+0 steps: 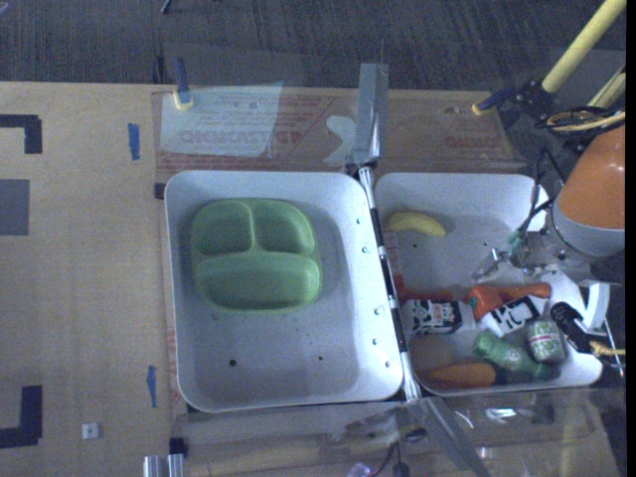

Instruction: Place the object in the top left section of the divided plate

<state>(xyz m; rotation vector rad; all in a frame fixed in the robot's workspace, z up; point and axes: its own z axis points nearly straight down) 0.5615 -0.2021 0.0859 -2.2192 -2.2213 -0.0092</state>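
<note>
The green divided plate (198, 266) lies in the upper part of the left bin (268, 366), with two small sections at the top and one wide section below. All its sections are bare. My gripper (505, 254) hangs over the right bin (467, 202), below the orange band of the arm. It is above bare floor, right of a yellow banana (415, 224) and just above an orange item (510, 292). Nothing is visibly held.
A cluster fills the right bin's lower half: a black-and-white cow-pattern carton (434, 314), a white packet with black print (513, 314), a green bottle (502, 352), a small can (545, 340) and a carrot (461, 374). A metal divider (383, 266) separates the bins.
</note>
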